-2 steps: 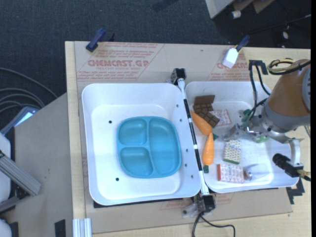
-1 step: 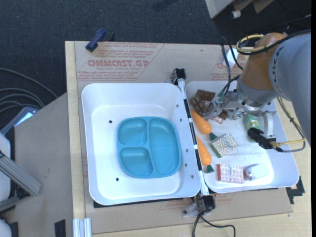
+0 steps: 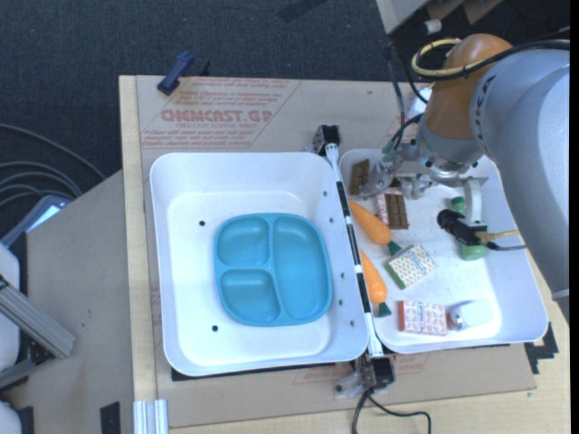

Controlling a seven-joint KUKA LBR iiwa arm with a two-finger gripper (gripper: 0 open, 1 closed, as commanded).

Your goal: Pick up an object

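Overhead slanted view of a cardboard-covered surface carrying two shallow white bins side by side. The left bin holds a blue divided plate, lying flat near its middle. The right bin holds all the loose items. A brown bar lies near the bin's top left corner and a second brown bar just below it. An orange carrot lies slanted beside the wall between the bins, with another carrot further down the same wall. A patterned block sits near the middle, and a red and white box and a small grey piece lie close to the front rim. The grey arm, with its orange band, reaches in from the right. Its end effector is low over the upper part of the right bin, between the two brown bars and close above them. From this angle it cannot be told whether the end effector is spread or pressed together, and nothing can be seen gripped in it. Every item appears to rest on the bin floor, so the pick looks not yet done. The approach seems made, with one of the brown bars the likely target. The grasp and the lift clear of the bin are left.
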